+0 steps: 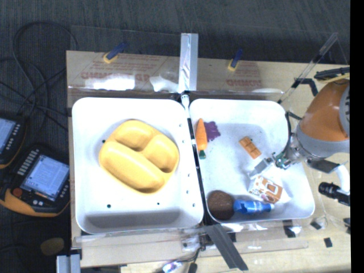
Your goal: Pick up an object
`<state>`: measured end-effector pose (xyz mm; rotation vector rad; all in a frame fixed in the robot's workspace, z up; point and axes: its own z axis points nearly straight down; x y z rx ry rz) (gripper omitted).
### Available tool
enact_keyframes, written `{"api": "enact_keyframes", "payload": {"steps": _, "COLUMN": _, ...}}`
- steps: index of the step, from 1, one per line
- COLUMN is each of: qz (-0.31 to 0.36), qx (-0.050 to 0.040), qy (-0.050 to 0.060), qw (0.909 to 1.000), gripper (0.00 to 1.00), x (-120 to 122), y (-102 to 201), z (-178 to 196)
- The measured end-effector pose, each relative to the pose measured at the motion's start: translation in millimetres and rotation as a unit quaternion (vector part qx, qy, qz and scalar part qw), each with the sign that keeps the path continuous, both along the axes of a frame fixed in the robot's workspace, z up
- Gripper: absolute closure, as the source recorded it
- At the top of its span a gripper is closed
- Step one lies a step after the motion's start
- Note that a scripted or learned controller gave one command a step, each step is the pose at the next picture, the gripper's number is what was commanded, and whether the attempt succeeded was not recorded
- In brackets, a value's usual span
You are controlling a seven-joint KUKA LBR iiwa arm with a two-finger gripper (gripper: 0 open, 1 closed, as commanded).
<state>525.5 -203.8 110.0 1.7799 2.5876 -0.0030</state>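
Over on the far left a couple of handheld control pendants sit off the bench, the one further left cut off by the frame edge, with black cables looping above them. The left bin holds one big lumpy yellow thing, glossy and rounded, kind of like a loaf or a bunch of fat squash pressed together; can't really say what it is. Right at the divider, in the right bin, an orange carrot lies along the left wall, and its lower tip goes dark so it's hard to read there. Just beside it is a small purple blob, too fuzzy to name. Further along, a little orange block lies by itself in the middle of the bin floor. Down at the front wall there's a brown ball touching a blue bottle lying on its side, and just above the bottle a small white and orange packet, crumpled, with print I can't make out. The gripper comes in low from the right, just above that packet and near the orange block, under the arm's orange band. The tip is a small grey and greenish jumble, and I honestly cannot tell how it's set or whether it touches the packet; nothing is visibly lifted off the floor. Most of the arm is cut off at the right.
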Motion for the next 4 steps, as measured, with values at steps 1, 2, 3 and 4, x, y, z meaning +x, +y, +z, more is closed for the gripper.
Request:
{"api": "enact_keyframes", "payload": {"steps": 1, "qz": -0.025, "qx": 0.0002, "qy": 0.0, "qw": 0.9997, "gripper": 0.0, "x": 70, "y": 29, "z": -1}}
{"api": "enact_keyframes", "payload": {"steps": 2, "qz": 0.014, "qx": -0.0021, "qy": -0.003, "qw": 0.9999, "gripper": 0.0, "x": 85, "y": 20, "z": -21}}
{"api": "enact_keyframes", "payload": {"steps": 3, "qz": 0.015, "qx": -0.0044, "qy": -0.006, "qw": 0.9999, "gripper": 1.0, "x": 87, "y": 21, "z": -10}}
{"api": "enact_keyframes", "payload": {"steps": 4, "qz": -0.041, "qx": 0.0009, "qy": -0.005, "qw": 0.9991, "gripper": 1.0, "x": 82, "y": 21, "z": -20}}
